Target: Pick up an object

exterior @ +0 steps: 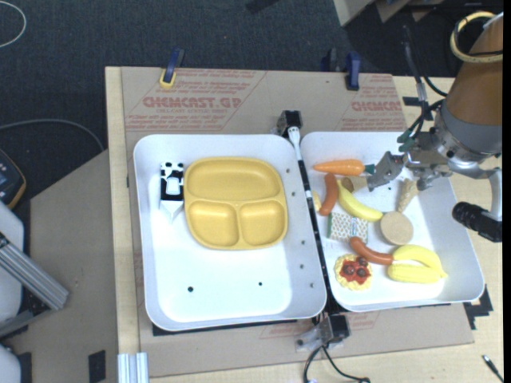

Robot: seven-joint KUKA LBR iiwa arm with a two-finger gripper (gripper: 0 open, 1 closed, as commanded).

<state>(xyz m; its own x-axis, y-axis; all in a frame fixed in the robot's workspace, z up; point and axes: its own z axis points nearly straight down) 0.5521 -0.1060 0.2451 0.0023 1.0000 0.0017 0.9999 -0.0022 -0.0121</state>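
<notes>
The right bin (459,214) holds several toy foods: an orange carrot (339,167), a yellow banana (357,205), a red sausage (371,251), a round tan cookie (396,228), a small pizza (354,271), a bunch of yellow bananas (415,264), a speckled cracker (348,227) and an orange sausage (328,194). My gripper (407,174) hangs over the back of this bin, just right of the carrot. It is open, with its fingers spread. A beige stick-like piece (406,195) lies below it, not clearly gripped.
The left bin (160,278) carries a yellow divided tray (235,200) and a small black-and-white item (172,183) at its left. A black bracket (477,219) sticks in over the right bin's right wall. Clamps (352,69) hold the board's back edge.
</notes>
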